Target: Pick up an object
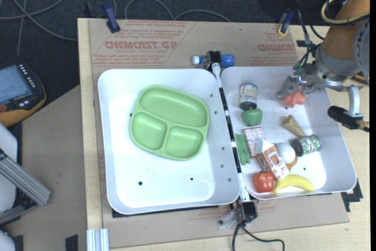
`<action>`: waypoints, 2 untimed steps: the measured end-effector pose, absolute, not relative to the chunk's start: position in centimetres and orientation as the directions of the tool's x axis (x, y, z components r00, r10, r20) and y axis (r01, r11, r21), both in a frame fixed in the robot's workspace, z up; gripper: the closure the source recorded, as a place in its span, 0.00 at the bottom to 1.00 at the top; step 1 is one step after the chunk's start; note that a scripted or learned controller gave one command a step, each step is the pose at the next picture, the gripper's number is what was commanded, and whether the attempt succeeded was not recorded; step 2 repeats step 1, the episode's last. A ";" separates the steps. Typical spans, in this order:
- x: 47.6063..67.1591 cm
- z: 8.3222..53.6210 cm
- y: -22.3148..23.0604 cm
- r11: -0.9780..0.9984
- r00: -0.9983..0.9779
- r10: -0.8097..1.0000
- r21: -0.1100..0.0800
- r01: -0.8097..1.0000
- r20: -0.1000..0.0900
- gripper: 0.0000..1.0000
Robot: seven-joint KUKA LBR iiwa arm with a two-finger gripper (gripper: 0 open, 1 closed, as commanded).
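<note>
The red piece [295, 98] lay near the far edge of the right bin [341, 170], toward its right corner, and the gripper [292, 87] was directly over it, touching or almost touching. I judged this piece to be the target. It looked small, lumpy and matte, maybe soft plastic or rubber, so I expected it to be light and a little yielding; a hold across its narrow middle seemed best. Whether the pincer was open, closed or already gripping, I could not tell, because the metal parts overlapped the piece.

Toward the middle of the same bin stood a small can [248, 94] with a printed label, stiff and round, likely to roll. Just beside it was a green pepper [252, 116], smooth and shiny. A tan cone [292, 124] lay more to the right. At the near edge I saw a box [254, 140], a white egg [287, 153], a green jar [308, 144], a tomato [264, 181] and a banana [294, 183], crowded together.

The left bin [117, 173] carried a green tray [169, 122] with three compartments, hard glossy plastic.
</note>
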State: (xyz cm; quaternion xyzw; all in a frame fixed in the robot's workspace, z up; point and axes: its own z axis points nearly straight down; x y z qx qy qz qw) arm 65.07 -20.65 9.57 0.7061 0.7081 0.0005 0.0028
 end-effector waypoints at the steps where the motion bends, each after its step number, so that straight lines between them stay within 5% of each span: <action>1: 66.7 8.5 -13.0 0.001 -0.001 1.000 0.001 1.000 0.002 1.00; 2: 66.7 8.5 -13.0 0.001 -0.001 1.000 0.001 1.000 0.002 1.00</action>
